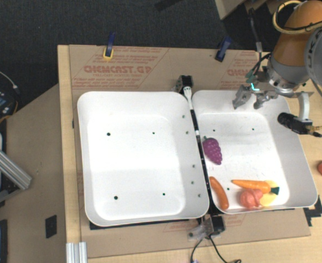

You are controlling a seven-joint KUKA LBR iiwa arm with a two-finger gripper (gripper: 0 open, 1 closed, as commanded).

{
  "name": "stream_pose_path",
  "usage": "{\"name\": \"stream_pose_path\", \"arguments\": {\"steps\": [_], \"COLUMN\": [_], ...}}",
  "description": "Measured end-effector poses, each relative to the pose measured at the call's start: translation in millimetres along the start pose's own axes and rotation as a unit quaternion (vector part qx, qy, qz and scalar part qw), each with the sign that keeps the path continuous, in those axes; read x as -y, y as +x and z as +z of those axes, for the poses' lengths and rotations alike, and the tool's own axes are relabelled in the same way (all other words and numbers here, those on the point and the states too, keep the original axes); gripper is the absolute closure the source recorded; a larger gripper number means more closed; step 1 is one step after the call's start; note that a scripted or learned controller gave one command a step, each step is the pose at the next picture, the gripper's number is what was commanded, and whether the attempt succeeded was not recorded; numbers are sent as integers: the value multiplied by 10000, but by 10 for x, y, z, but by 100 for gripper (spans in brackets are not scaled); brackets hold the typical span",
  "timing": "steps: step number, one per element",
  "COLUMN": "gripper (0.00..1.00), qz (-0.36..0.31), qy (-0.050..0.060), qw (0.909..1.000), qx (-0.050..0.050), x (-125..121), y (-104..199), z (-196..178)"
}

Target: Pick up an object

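The gripper (250, 99) was seen above the far edge of the right bin (292, 163), its fingers spread apart with nothing between them. A purple bunch of grapes (212, 149) was lying against that bin's left wall. Along the near edge, an orange sausage-shaped piece (219, 193), a carrot (252, 184) and a pink and yellow object (254, 199) were grouped close together, well apart from the gripper.

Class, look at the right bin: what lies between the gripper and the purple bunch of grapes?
In the camera view, bare white bin floor lies between the gripper and the purple bunch of grapes.
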State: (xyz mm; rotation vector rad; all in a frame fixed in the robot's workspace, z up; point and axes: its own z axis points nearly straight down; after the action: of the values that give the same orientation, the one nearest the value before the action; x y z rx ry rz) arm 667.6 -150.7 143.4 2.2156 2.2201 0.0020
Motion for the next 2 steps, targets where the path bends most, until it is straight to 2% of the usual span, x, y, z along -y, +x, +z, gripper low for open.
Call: {"name": "stream_pose_path", "arguments": {"steps": [1,2], "gripper": [100,0], "qz": [-1,-2], "qy": [-22,-17], "qw": [10000,10000], "qx": [8,8], "x": [-9,-8], "y": [-2,0], "z": [-110,-104]}}
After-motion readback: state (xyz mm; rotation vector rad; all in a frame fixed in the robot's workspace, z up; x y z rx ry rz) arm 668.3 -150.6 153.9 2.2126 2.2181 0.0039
